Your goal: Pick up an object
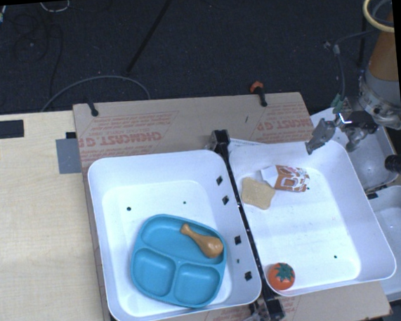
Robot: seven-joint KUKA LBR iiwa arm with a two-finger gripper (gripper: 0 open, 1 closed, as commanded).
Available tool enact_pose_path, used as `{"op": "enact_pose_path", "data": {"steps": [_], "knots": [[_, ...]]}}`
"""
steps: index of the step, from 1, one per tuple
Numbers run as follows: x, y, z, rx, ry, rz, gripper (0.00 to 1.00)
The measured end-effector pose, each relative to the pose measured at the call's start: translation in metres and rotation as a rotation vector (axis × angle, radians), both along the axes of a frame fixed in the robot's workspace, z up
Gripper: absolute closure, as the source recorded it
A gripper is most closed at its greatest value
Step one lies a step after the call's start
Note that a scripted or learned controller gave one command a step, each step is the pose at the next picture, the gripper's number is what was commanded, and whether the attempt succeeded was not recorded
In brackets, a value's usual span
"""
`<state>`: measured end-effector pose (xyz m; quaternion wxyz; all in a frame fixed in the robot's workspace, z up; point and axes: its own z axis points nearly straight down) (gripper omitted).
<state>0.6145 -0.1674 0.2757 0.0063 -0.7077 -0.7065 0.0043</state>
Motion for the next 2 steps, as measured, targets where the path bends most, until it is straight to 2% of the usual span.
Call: {"op": "enact_pose_path", "data": {"steps": [1, 2], "knots": [[0.002, 0.0, 0.008, -0.002, -0.012, 0.002, 0.0], [0.006, -0.001, -0.037, -0.002, -0.009, 0.002, 0.0]]}}
